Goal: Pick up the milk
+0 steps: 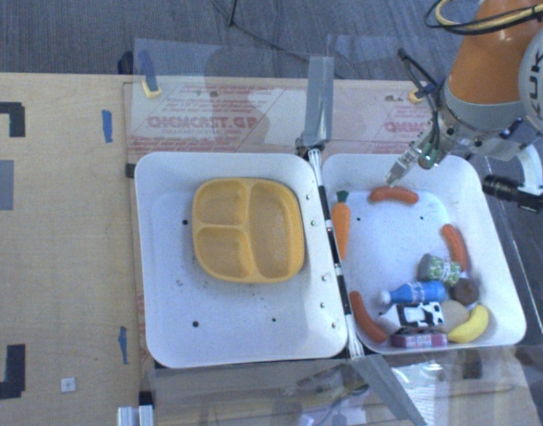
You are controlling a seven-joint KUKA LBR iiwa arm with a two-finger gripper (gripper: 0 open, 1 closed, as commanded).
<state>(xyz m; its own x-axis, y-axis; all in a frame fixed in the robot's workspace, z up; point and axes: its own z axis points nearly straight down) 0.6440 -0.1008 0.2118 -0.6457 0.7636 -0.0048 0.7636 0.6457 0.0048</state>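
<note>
**Gripper up at the back of the right bin, milk down at the front**

The gripper (403, 172) hangs over the far rim of the right bin (493, 238), tilted, tips close above a sausage (393, 196). Whether it is wide or narrow I cannot tell; nothing sits between its tips.

The milk (421, 314), a small carton with black cow patches, lies on its side in the front corner of the same bin, well apart from the gripper. It is crowded: a blue bottle (412, 293) touches it from behind, a banana (469, 325) lies just beside it, and a flat dark packet (420, 338) lies along its front. A carrot (342, 224) runs along the bin's left wall.

The left bin (165, 282) holds a yellow divided plate (248, 230).

Judgement: the task is not yet begun in earnest. The arm must travel forward, and the tight cluster leaves little room to close on the carton alone.
</note>
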